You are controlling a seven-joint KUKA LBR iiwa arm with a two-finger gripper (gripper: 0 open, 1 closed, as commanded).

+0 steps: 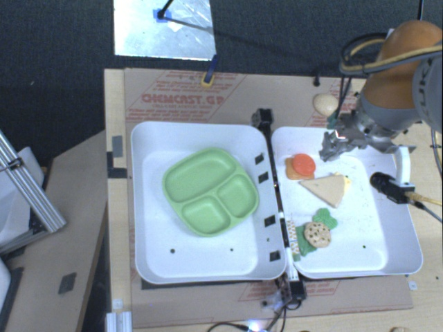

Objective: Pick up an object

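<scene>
bench (pixel 173 88): tan board, dark carpet around
cheese wedge (pixel 329 188): right bin (pixel 387 254), tip pointing left-ish
gripper (pixel 335 146): above it, open or closed? can't tell

A grey robot arm (pixel 394 113) is showing a rounded orange band (pixel 413 43) above its wrist, toward twelve o'clock. Black cables (pixel 360 47) are looping off the band toward nine o'clock — thick and curved. Its dark metal gripper (pixel 334 144) is sitting at the end — small, angular.
</scene>
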